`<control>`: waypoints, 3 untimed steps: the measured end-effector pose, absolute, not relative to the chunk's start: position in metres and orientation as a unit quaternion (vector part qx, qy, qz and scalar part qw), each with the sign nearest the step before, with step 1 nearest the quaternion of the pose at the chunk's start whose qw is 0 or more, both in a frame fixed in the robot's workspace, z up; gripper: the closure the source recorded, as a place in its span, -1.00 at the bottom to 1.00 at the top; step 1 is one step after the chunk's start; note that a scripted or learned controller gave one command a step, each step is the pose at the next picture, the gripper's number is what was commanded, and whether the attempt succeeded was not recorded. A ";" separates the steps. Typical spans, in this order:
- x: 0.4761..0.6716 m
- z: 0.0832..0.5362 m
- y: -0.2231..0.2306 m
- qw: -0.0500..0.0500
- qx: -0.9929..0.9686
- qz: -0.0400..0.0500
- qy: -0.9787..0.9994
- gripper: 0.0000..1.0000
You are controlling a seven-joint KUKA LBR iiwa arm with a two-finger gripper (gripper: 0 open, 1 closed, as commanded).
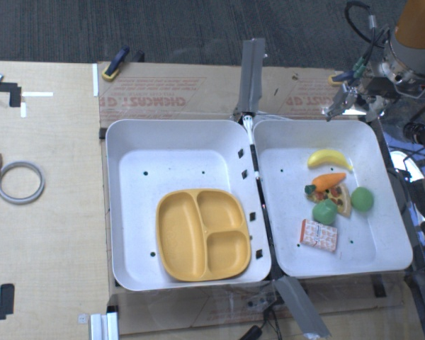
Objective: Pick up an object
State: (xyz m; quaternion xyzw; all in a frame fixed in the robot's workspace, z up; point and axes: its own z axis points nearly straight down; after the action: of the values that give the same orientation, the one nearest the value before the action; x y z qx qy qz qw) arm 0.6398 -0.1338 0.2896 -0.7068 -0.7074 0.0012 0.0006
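Banana (331, 160) lies nearest the far rim; gripper (350, 99) state unclear above it.

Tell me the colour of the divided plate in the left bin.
The plate is yellow, seen best in the camera view.

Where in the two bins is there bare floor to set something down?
Left bin: bare strip behind the yellow divided plate and along its left wall. Right bin: left half and front right corner bare. Crowded around the banana, carrot, green ball and small packet.
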 end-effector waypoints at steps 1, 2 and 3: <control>0.585 0.118 -0.168 0.001 -0.659 0.001 -0.752 -1.00; 0.585 0.127 -0.169 0.000 -0.660 0.000 -0.752 1.00; 0.617 0.273 -0.110 0.000 -0.659 0.001 -0.752 1.00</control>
State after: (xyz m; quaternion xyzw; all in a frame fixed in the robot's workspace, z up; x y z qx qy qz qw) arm 0.6167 -0.1099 0.2733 -0.6587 -0.7524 0.0005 -0.0004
